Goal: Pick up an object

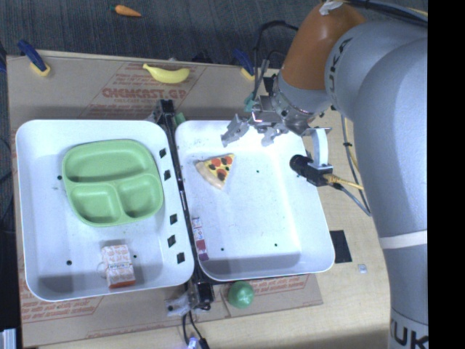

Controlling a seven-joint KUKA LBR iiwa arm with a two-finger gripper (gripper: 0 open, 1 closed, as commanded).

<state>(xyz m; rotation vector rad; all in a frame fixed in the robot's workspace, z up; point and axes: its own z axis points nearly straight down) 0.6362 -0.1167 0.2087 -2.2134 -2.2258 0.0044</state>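
I see a bench topped w/ brown printed cardboard (109, 93), dark carpet-like floor behind it along the top of the frame. An orange carrot-like toy (128, 10) lies on that floor, upper left. Two blue clamps (34, 57) pin the cardboard's top edge.

Left bin (33, 217) holds a green divided tray (111, 180) in its upper half and a small snack packet (118, 265) near its lower edge. Right bin (290, 231) holds the pizza slice toy (216, 169), upper left of that bin, lying flat, nothing touching it. A toy banana (166, 72) sits on the cardboard above the bins; a green ball (240, 294) sits below the right bin's lower edge.

Gripper (251, 133) is over the right bin's top edge, just up-right of the pizza, apart from it. Fingers (235, 131) look spread, nothing between them. The arm's grey bulk covers the frame's right side.
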